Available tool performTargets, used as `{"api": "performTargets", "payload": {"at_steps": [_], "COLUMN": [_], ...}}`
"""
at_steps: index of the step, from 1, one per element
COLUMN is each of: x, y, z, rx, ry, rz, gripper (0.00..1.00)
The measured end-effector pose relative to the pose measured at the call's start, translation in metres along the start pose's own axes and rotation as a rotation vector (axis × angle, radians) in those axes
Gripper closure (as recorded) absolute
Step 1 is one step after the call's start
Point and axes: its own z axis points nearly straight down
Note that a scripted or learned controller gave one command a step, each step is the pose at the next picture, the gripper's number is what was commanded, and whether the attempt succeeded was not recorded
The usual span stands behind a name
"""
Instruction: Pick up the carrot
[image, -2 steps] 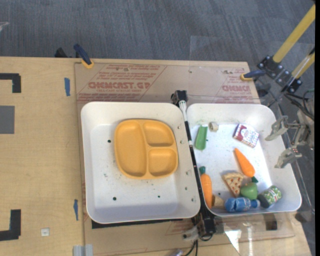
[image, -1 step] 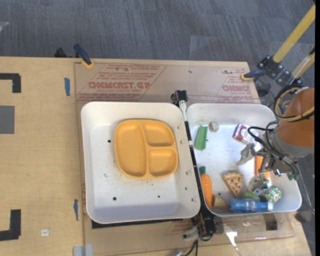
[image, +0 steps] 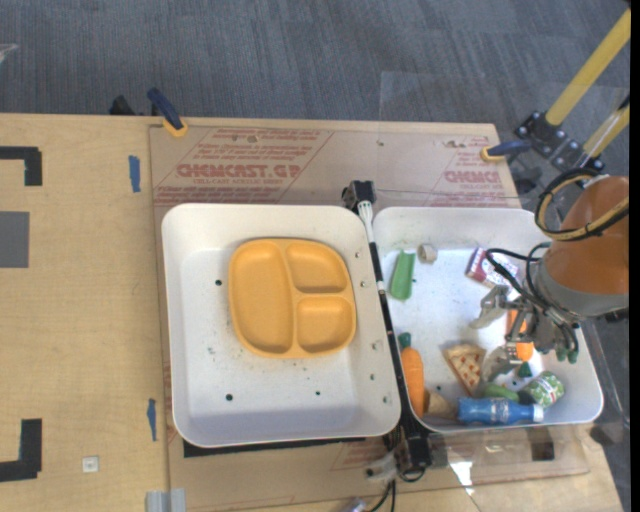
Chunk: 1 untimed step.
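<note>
- Two white bins (image: 190, 330) sit side by side; a yellow divided plate (image: 292, 296) lies in the left one.
- The gripper (image: 515, 345) hangs over the right bin's clutter, its grip impossible to tell.
- The carrot (image: 412, 373), orange with a green top, lies against the right bin's left wall, well apart from the gripper.

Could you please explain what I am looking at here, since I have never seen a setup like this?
One camera looks down at a slant on a bench with two shallow white bins. The left bin holds a yellow divided plate. The right bin holds the carrot by its left wall, plus a green piece, a pizza slice toy and a blue bottle. The grey-and-orange robot arm reaches in from the right; its gripper sits over the clutter, away from the carrot.
</note>
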Motion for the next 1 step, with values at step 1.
{"api": "performTargets", "payload": {"at_steps": [1], "x": [-0.0059], "y": [0.001], "z": [-0.0137], "rx": [0.003], "ry": [-0.019], "rz": [-0.002], "gripper": [1.0]}}
